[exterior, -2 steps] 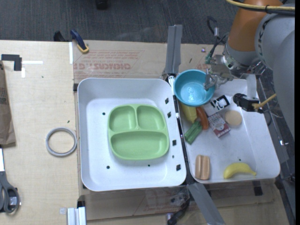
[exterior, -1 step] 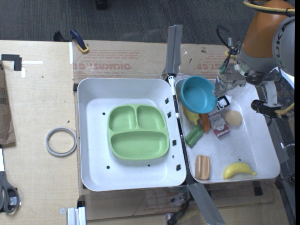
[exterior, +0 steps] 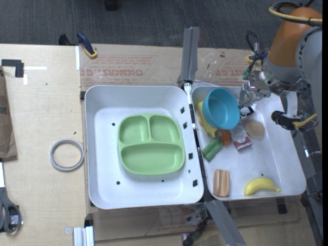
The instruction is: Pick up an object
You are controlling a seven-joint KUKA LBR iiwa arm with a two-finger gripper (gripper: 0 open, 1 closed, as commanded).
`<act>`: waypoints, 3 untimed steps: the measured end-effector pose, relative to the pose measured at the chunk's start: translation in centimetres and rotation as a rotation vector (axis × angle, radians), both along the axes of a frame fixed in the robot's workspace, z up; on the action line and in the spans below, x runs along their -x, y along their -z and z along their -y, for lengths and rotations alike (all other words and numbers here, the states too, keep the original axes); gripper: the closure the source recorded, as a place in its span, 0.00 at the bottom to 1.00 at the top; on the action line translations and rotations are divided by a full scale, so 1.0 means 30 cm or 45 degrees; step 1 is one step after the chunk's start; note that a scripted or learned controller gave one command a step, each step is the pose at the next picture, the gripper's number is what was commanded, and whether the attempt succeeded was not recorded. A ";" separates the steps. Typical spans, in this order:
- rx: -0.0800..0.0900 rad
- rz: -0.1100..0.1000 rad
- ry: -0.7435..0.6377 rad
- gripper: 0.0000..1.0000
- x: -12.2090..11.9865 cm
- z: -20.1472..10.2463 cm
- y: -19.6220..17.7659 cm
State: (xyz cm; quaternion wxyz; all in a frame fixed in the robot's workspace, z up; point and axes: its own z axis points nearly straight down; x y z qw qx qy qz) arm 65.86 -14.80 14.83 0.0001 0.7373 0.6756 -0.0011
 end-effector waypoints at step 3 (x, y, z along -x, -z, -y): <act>0.000 0.000 0.076 1.00 0.000 0.147 -0.029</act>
